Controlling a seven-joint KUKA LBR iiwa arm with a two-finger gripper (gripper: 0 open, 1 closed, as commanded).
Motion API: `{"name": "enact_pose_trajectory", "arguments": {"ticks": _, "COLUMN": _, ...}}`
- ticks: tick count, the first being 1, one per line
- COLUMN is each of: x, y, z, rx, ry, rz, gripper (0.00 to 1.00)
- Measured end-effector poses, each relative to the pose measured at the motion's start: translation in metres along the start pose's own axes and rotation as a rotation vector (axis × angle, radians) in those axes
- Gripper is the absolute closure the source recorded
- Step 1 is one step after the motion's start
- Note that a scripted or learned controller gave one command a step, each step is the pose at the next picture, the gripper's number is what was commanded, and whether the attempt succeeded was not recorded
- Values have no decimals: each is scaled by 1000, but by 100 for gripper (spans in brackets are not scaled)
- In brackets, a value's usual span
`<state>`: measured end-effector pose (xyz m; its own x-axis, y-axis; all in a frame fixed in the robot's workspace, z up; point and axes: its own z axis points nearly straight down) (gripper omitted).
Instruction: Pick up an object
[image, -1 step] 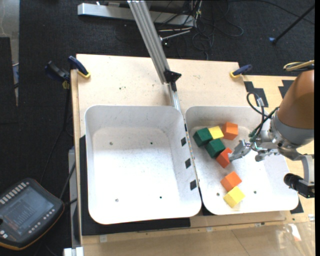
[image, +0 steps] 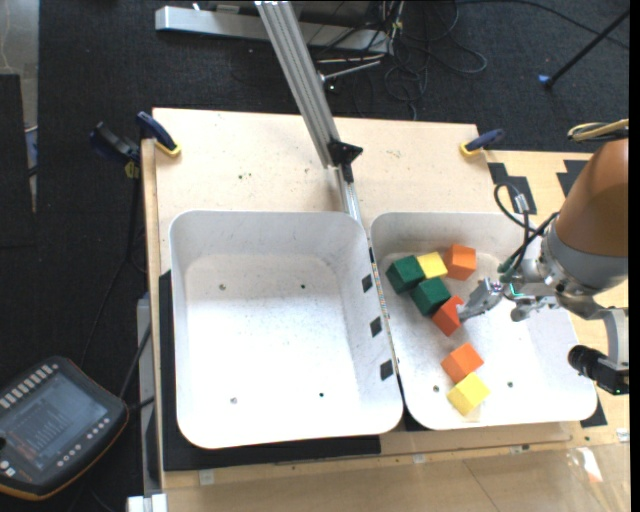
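Observation:
Several coloured blocks lie in the right bin (image: 560, 400). Near its back are a green block (image: 403, 272), a yellow block (image: 432, 265) and an orange block (image: 461, 261). A second green block (image: 432, 294) sits just in front of them, with a red block (image: 446, 316) touching its front right. Closer to the front lie another orange block (image: 462, 360) and another yellow block (image: 468, 395). My gripper (image: 481, 301) reaches in from the right, low over the bin, its tip right beside the red block's right side.
The left bin (image: 200, 300) stands beside the right one, and their walls meet along a divider (image: 378, 300). A slanted metal rail (image: 305, 80) runs from the back down to the bins. Clamps (image: 160, 135) hold the board's back corners.

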<state>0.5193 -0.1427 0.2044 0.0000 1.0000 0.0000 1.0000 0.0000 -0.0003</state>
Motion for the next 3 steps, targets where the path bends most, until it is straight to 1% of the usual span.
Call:
{"name": "enact_pose_trajectory", "arguments": {"ticks": 1, "x": -2, "y": 1, "z": 63, "rx": 6, "ry": 1, "rz": 1, "gripper": 0}}
{"name": "enact_pose_trajectory", "arguments": {"ticks": 2, "x": -1, "y": 1, "z": 111, "rx": 1, "ry": -1, "rz": 1, "gripper": 0}}
{"name": "enact_pose_trajectory", "arguments": {"ticks": 3, "x": -2, "y": 2, "z": 99, "rx": -3, "ry": -1, "rz": 1, "gripper": 100}}
